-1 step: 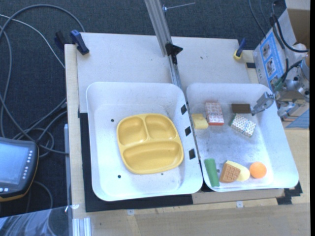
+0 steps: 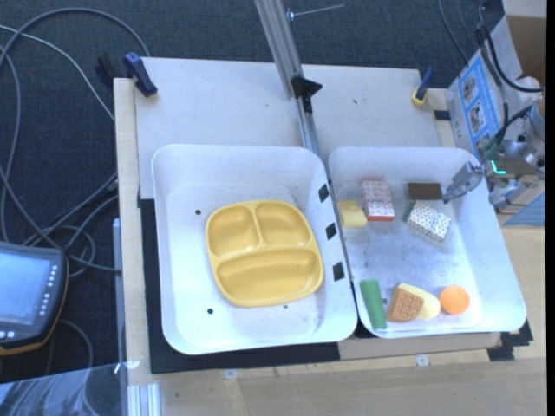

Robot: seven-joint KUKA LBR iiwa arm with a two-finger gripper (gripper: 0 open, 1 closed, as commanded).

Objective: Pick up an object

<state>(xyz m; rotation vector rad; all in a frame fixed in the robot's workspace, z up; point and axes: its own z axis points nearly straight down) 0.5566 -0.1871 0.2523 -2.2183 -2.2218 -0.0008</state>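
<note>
The right bin (image 2: pixel 486 232) holds several small objects. A red and white box (image 2: pixel 377 199) lies beside a pale yellow block (image 2: pixel 352 213) near the bin's left wall. A dark brown block (image 2: pixel 424 191) and a white patterned cube (image 2: pixel 429 222) sit further right. Along the front edge are a green cylinder (image 2: pixel 372 303), a waffle-like piece (image 2: pixel 404 304) against a yellow piece (image 2: pixel 427 305), and an orange ball (image 2: pixel 454 300). My gripper (image 2: pixel 457 185) reaches in over the bin's right rim, its tip just right of the brown block and above the patterned cube. Nothing is seen held in it.
The left bin (image 2: pixel 173 258) holds a yellow divided plate (image 2: pixel 263 252). A slanted metal rail (image 2: pixel 286 33) runs down to the gap between the bins. Cables and boxes crowd the right edge near the arm (image 2: pixel 512 159). A pendant screen (image 2: pixel 26 297) lies at far left.
</note>
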